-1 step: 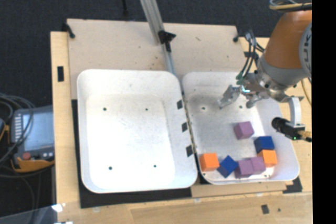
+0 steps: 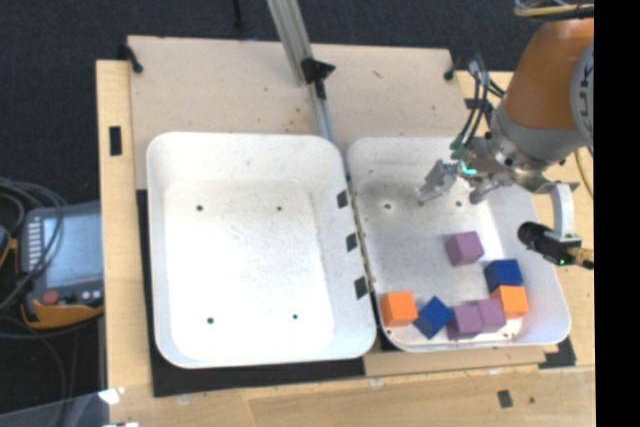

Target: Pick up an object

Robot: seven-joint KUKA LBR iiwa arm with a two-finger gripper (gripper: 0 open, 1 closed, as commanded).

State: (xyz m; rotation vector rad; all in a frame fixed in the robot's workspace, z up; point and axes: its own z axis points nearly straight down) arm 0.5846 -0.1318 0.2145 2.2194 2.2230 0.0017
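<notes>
seven blocks below gripper

Arm reaches from right, end effector spread, holding nothing

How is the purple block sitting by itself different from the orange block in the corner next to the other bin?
The lone purple block is purple; the orange block is orange. The purple one sits alone mid-bin, apart from the others; the orange one lies at the right bin's near edge, beside a blue block. Both look like small cubes of similar size.
</notes>
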